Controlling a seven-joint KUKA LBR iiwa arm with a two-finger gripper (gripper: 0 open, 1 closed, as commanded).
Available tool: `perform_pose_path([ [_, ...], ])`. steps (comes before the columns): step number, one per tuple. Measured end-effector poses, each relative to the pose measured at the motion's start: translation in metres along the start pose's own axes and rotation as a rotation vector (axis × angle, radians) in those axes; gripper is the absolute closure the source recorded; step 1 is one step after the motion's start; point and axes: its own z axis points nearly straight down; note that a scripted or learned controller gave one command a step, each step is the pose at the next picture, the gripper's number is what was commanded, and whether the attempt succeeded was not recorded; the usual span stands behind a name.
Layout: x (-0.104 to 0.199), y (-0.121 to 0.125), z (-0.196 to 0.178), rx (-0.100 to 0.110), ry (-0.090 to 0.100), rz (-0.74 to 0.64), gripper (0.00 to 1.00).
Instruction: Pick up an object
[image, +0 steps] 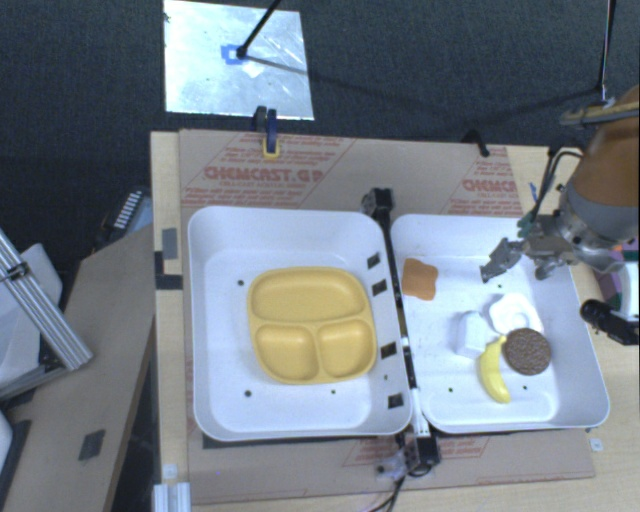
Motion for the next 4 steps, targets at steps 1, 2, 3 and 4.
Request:
perform_pose_path([
  [1,0.000,0.002,-0.005,-0.009,-0.002,-0.002,0.00],
  [2,-0.006,-0.003,0.053,-0.005,-0.001,0.001,0.00],
  [3,0.000,-0.004,0.097,-0.006,-0.001,0.000,0.00],
  [4,0.000,-0.003,0.133,-0.009,-0.002,0.000,0.00],
])
